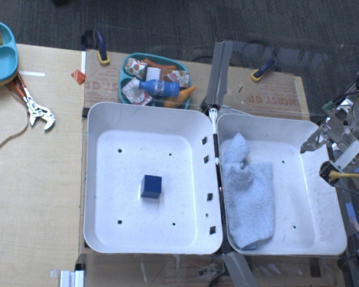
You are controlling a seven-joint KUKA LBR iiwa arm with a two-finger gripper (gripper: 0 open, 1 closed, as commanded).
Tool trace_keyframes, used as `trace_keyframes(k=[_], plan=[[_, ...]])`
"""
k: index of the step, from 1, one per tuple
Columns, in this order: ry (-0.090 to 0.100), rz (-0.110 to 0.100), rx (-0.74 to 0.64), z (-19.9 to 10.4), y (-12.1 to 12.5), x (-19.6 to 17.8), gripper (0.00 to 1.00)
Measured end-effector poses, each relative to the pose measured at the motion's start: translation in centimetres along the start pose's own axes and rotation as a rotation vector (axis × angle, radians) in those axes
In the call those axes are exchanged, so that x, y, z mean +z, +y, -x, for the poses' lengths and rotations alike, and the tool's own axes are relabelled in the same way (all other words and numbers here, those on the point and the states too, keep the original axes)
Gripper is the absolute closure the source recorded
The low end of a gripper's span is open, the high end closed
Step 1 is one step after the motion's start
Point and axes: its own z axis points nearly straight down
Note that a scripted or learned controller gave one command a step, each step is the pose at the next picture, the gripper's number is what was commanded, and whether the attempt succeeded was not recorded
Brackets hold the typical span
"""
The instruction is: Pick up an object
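Observation:
A small blue cube (152,186) rests near the middle of the left bin (95,176). In the right bin (309,226), a crumpled pale blue cloth (248,192) lies along the left side. My gripper (319,161) hangs over the right bin's far right edge, well clear of the cloth and far from the cube. Its two fingers are spread, and nothing is between them.
Behind the left bin stands a teal bowl (155,81) with several small items in it. A wrench (37,113) and a teal tray (0,55) lie on the wooden bench to the left. Clamps (101,49) grip the bench's far edge.

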Motion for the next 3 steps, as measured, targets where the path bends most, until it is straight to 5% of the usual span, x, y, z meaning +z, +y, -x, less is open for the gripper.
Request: trace_keyframes(k=[1, 2, 3], plan=[[-0.001, 0.0, 0.218, -9.1, -1.8, -1.0, 0.0], [-0.001, 0.0, 0.218, -9.1, -1.8, -1.0, 0.0], [-0.001, -0.001, 0.496, -2.8, 1.7, -1.1, 0.0]])
